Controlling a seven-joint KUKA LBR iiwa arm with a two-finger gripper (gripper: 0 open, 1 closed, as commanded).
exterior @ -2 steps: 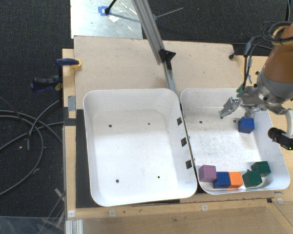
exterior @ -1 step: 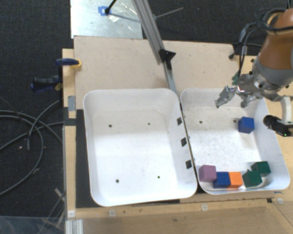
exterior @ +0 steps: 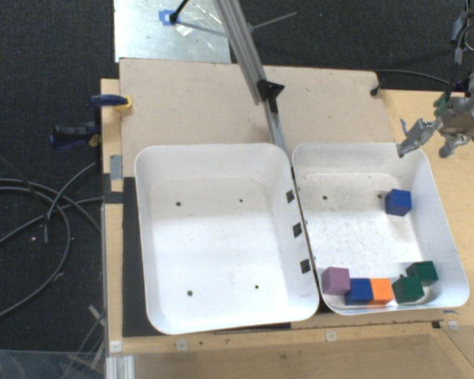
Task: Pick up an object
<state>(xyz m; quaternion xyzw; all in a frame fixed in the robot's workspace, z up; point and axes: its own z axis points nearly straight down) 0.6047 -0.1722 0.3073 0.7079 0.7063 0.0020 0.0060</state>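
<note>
The counter is seen from one camera set high above, tilted down. Both white bins are taken in, lying left of and below the pincer.

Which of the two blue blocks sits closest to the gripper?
The lone blue block, apart near the right bin's far side below the gripper; the other blue block sits in the near row.

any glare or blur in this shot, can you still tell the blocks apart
Camera view: soft glare whitens the left bin floor; the gripper at the right edge looks slightly blurred; the lone blue block and the row in the right bin stay distinct in colour.
</note>
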